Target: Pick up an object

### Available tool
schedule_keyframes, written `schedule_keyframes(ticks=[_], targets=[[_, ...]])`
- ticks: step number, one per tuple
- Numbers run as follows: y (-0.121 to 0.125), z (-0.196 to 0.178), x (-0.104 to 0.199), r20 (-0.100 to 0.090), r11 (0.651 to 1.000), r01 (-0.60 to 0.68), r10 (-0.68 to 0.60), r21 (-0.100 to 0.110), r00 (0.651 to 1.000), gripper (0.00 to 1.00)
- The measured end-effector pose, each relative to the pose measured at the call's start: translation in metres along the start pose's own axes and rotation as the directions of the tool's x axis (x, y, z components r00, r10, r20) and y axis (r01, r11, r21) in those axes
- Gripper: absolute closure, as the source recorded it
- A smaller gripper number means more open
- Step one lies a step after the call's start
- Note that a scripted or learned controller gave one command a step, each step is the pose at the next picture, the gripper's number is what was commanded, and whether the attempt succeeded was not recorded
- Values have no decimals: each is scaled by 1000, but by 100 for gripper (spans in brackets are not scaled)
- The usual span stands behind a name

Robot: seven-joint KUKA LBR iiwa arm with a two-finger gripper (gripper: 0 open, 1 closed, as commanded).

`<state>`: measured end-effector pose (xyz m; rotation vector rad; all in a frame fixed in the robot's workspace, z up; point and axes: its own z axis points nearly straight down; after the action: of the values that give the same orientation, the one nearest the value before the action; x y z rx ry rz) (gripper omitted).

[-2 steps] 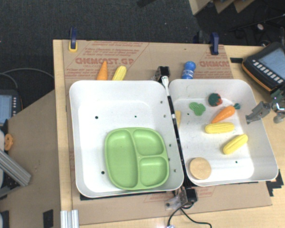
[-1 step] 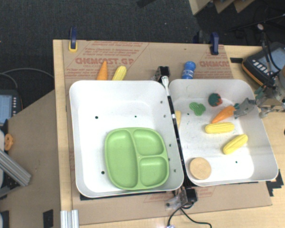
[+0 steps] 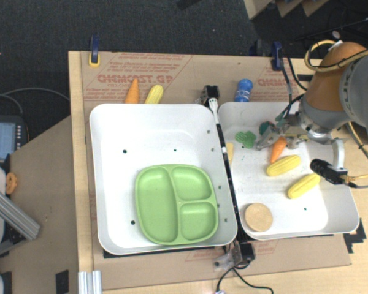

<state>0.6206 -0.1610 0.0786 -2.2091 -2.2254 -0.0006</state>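
Orange carrot is the likely target: right bin, upper middle, tilted, its top end right under the gripper.

Left to right. Left bin: green divided plate in the lower half, nothing else in it. On the desk behind that bin: a second small carrot and a yellow corn piece. Blue bottle behind the right bin. Right bin: green toy near the top left, tan round disc at the bottom left, two yellow corn cobs just below and right of the carrot.

Gripper low over the carrot; cannot tell whether it is parted or closed, or has hold of anything.

Judgement: straddle the carrot across its narrow width, stay off the nearest cob, lift straight up.
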Motion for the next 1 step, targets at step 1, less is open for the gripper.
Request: schedule_keyframes(ticks=[1], targets=[[0, -17, -5, 5, 1000, -5, 5, -6, 1000, 100]])
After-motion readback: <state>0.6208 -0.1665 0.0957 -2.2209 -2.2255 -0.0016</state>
